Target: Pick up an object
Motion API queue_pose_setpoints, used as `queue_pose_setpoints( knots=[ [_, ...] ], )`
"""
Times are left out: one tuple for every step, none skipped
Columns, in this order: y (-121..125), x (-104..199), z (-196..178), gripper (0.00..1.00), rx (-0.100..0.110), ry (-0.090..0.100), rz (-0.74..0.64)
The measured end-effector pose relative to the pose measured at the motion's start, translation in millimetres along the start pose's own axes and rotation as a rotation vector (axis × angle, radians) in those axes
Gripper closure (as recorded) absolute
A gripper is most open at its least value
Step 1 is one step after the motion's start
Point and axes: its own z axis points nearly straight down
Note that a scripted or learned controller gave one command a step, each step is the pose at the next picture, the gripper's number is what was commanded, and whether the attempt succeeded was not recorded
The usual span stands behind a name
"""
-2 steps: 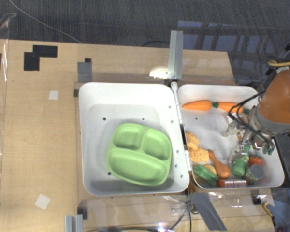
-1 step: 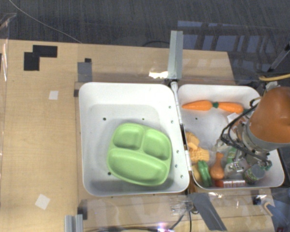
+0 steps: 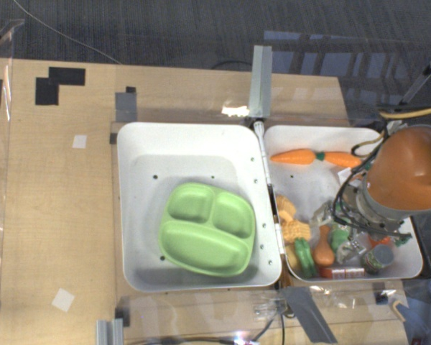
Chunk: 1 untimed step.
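The right bin [image 3: 302,185] holds toy food. An orange carrot [image 3: 293,157] lies near its far wall, and a second orange piece [image 3: 343,159] lies beside it. Near the front left sit yellow corn-like pieces [image 3: 293,228], a green vegetable [image 3: 305,259] and an orange-red piece [image 3: 323,253]. My gripper [image 3: 353,246] hangs low over this pile at the bin's front. The arm's orange band [image 3: 409,167] and grey wrist cover most of it.
The left bin [image 3: 140,157] holds a green divided plate [image 3: 207,228]. A grey post [image 3: 260,85] stands at the back between the bins. Cables [image 3: 345,200] loop beside the wrist. Wooden bench [image 3: 50,214] extends to the left.
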Motion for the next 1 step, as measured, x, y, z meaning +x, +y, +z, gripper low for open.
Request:
queue_pose_setpoints(
  knots=[
    [1.8,-4.9,0.1,0.0,-0.001,0.003,-0.04]
  ],
)
